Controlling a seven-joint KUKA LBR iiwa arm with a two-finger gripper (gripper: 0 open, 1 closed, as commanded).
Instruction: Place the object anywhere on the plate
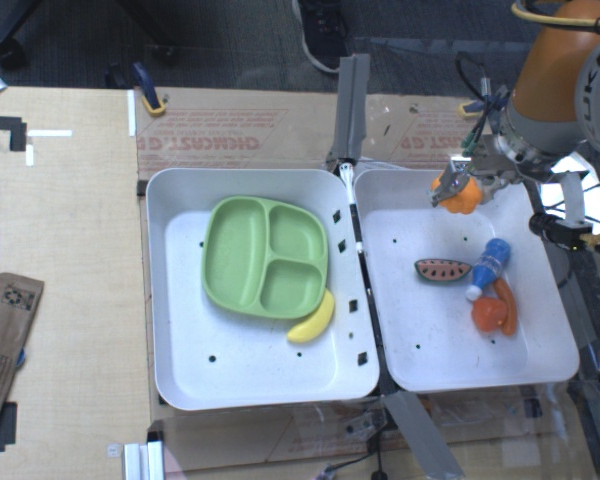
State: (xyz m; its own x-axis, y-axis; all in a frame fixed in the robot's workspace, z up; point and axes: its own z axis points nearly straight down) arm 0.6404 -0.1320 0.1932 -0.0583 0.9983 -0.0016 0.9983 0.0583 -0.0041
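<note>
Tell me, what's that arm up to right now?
Gripper over right bin's far edge, shut on orange object. Green plate waits in left bin, banana at its near rim. Divider between.

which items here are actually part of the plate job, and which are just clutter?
Job:
- green divided plate, left bin
- orange object between the fingers of the hand, over the right bin's far edge

Lying about:
- banana, against the plate's near right edge
- watermelon slice, right bin
- blue bottle
- orange-red item beside the bottle
</note>
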